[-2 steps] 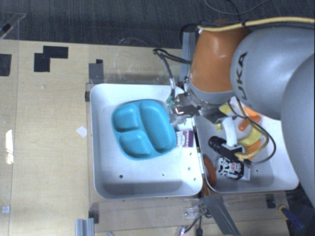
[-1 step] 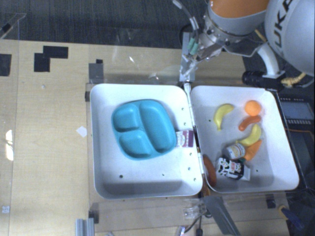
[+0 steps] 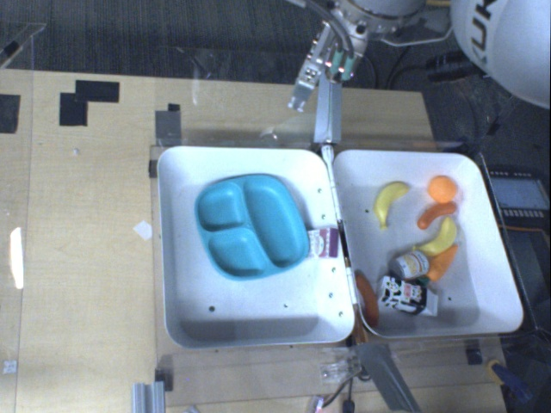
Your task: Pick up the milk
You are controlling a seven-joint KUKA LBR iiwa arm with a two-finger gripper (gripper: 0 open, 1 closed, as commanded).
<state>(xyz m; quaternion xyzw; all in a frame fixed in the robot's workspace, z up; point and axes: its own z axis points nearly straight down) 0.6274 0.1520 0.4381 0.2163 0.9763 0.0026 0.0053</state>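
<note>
Black-and-white patterned, boxy milk carton (image 3: pixel 405 295) lies flat in the right bin (image 3: pixel 508 304), well below the tool (image 3: pixel 320 69), long axis roughly left-right. Tool's state: cannot tell.

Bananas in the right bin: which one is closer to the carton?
The lower banana, lying against the can just above the carton. The upper banana sits apart, near the bin's top left.

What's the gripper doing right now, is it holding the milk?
Gripper: raised above the bench behind the bins, holding nothing; open or closed cannot be told. The milk lies in the right bin.
</note>
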